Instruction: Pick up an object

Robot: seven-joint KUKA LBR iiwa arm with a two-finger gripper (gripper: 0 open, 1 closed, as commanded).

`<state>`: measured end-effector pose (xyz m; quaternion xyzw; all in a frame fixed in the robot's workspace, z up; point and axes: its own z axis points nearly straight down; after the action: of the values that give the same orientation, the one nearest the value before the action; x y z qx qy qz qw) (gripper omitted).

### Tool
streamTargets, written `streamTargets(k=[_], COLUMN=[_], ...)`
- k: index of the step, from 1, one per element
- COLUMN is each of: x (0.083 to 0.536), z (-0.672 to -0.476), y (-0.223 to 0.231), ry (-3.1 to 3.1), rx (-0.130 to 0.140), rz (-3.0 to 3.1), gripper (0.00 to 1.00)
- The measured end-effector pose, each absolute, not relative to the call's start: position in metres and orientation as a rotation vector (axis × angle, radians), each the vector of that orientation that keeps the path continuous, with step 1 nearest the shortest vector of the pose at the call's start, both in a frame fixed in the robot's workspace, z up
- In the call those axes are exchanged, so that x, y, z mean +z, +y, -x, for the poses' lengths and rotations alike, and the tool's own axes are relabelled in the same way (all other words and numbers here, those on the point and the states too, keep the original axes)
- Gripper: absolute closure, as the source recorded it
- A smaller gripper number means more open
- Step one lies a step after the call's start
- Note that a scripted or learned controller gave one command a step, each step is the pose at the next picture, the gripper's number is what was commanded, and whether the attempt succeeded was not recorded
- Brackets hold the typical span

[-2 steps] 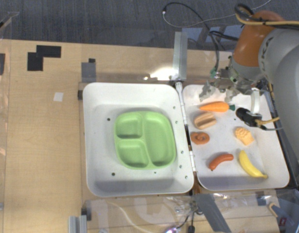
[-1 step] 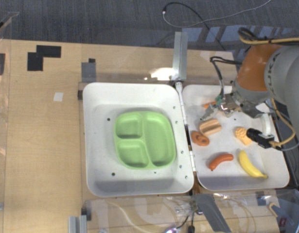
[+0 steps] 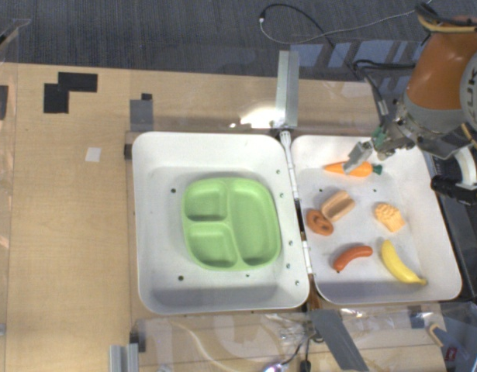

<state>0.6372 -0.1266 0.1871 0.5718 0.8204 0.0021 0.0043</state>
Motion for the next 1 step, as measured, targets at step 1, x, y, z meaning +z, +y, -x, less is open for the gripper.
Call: streamTargets(k=[1], x=[0.2205], z=[-0.6072], y=[-0.1084], ry=[2.646], rx=[0.005], rz=[-1.682], gripper=[0.00])
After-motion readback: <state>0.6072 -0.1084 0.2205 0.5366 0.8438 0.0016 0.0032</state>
